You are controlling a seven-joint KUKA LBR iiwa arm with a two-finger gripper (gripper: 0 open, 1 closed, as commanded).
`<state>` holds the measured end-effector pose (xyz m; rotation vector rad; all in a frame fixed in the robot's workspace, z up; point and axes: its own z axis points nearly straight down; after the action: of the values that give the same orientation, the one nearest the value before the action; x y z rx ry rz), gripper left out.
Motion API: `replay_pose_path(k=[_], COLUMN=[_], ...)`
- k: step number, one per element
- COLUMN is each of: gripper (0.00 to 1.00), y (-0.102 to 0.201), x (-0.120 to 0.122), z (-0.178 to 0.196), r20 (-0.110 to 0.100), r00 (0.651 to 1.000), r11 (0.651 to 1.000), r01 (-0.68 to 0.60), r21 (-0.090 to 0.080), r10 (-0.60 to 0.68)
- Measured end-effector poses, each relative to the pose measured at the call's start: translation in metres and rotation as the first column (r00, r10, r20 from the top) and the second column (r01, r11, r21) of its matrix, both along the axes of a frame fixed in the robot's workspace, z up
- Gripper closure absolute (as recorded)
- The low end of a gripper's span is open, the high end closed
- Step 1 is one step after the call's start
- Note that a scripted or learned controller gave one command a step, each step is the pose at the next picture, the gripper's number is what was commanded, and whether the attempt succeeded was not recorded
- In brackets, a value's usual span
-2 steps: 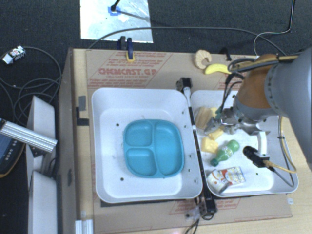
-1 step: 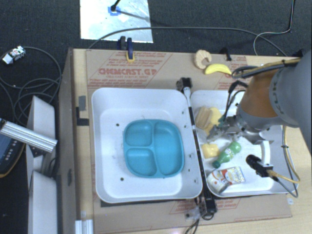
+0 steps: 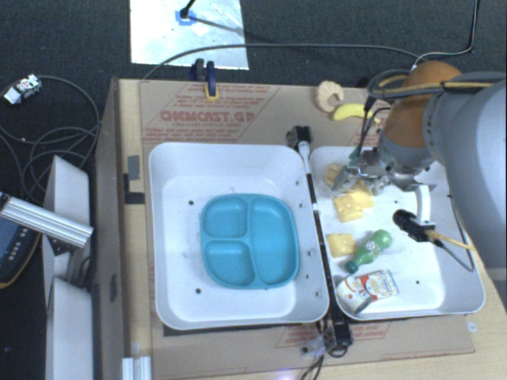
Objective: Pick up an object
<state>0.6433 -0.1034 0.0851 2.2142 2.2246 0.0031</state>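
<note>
The gripper (image 3: pixel 354 174) is low in the top left part of the right bin (image 3: pixel 455 295), right over the yellow cheese pieces (image 3: pixel 352 204), but I cannot tell how it is set. Below it lie a green bottle (image 3: pixel 372 249) and a small packet (image 3: pixel 367 286). A blue plate (image 3: pixel 249 239) sits in the left bin (image 3: pixel 178 180).

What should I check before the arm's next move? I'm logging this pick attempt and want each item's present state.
1. Tool is over the right bin: ok.
2. Yellow cheese piece lies just below the tool, within the bin: ok.
3. Object seen between the fingers: cannot tell.
4. Green bottle and white packet lie apart from the tool: ok.
5. Blue divided plate sits in the left bin, away from the arm: ok.
</note>
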Motion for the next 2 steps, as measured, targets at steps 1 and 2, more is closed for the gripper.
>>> replay_pose_path(k=[1,2], gripper=[0.0,0.0], y=[0.014,0.008], x=[-0.032,0.01], z=[-0.001,0.0], r20=[-0.002,0.0], r00=[1.0,1.0], r11=[1.0,1.0], r01=[0.003,0.0], r21=[0.001,0.0], r10=[-0.003,0.0])
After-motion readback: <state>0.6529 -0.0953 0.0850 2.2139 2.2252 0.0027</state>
